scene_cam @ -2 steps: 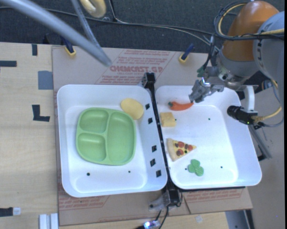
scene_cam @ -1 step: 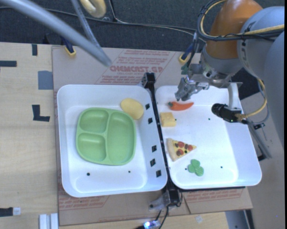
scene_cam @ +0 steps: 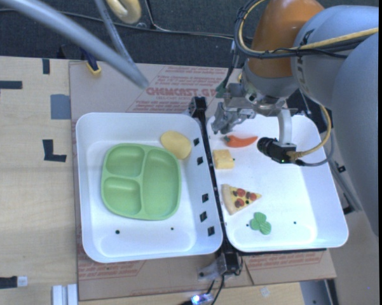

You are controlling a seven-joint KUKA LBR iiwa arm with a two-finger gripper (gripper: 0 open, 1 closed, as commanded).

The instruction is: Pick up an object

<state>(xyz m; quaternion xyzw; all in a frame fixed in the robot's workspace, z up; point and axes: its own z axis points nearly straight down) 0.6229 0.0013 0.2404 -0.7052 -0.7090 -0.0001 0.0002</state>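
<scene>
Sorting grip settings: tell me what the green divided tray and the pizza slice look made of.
Green divided tray: likely molded plastic, smooth matte surface, uniform colour, rounded compartments.
Pizza slice: apparently a toy, plastic or rubber; flat painted-looking toppings, clean edges. The exact material is unclear.

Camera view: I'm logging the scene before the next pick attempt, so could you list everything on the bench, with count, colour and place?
Bins: two, white, side by side on the bench.
Divided plate: one, green, middle of the left bin.
Yellow lump: one, left bin, beside the plate's upper right corner.
Carrot-like piece: one, orange, top of the right bin, just below the gripper.
Cheese block: one, pale yellow, right bin near the divider.
Pizza slice: one, tan with red toppings, right bin, lower left.
Leafy piece: one, green, right bin, near the front.
Arm: one, grey with orange band, reaching from the right.
Gripper: one, over the right bin's top left.
</scene>
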